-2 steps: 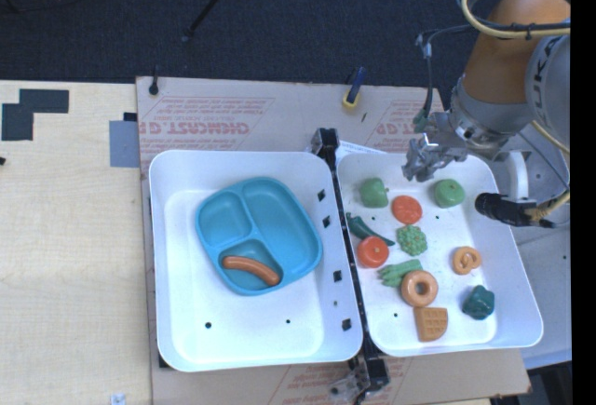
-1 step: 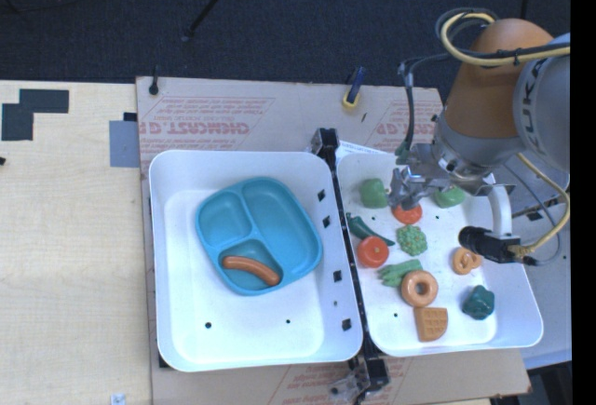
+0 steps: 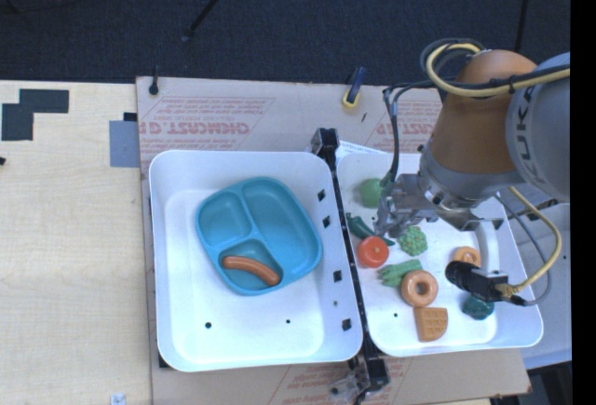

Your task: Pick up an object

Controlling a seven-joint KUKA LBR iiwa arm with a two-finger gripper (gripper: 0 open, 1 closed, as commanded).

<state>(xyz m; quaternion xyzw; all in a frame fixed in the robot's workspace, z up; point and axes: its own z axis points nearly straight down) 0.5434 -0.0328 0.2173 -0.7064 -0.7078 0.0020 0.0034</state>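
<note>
- Bench [image 3: 65, 236] first, pale wood at far left, with a sheet of printed cardboard [image 3: 233, 119] under both bins.
- Left of the divider clips [image 3: 340, 236] sits the left bin [image 3: 177, 319], holding a blue sectioned plate [image 3: 270, 212] with a sausage [image 3: 250, 269] in its near compartment.
- Just right of the divider, in the right bin [image 3: 521, 333], lies the toy food: a red tomato [image 3: 372, 251], a green broccoli [image 3: 412, 240], a doughnut [image 3: 419, 287], an orange waffle piece [image 3: 431, 323].
- The gripper [image 3: 402, 219] hangs low right over the broccoli and tomato, wrist blocking the view; whether the claw is open or closed, I cannot tell.
- Nothing visibly lifted, so by my read the pick is not done: closing on a piece and raising it remain.
- Beyond the bench's far edge: dark carpet [image 3: 298, 3] with loose cables.
</note>
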